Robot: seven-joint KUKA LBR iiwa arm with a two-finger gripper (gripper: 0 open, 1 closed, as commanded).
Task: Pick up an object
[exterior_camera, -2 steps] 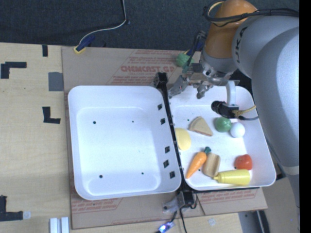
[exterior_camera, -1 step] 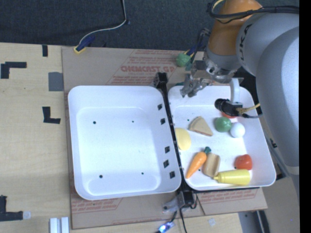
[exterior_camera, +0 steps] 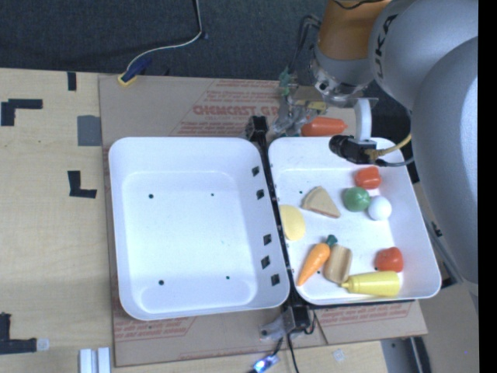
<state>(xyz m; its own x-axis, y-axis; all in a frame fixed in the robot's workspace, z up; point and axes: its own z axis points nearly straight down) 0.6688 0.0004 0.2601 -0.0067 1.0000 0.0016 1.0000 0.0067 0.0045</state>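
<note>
The tool (exterior_camera: 293, 109) hung over the right bin's (exterior_camera: 411, 200) far rim beside a red sausage (exterior_camera: 324, 127); its grip I cannot tell. Carrot (exterior_camera: 313, 263), green ball (exterior_camera: 356, 200) and white ball (exterior_camera: 379, 208) lay near.

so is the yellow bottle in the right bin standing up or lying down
Lying down. The yellow bottle rests on its side along the near edge of the right bin, its long axis running left to right, beside the tan piece.
</note>
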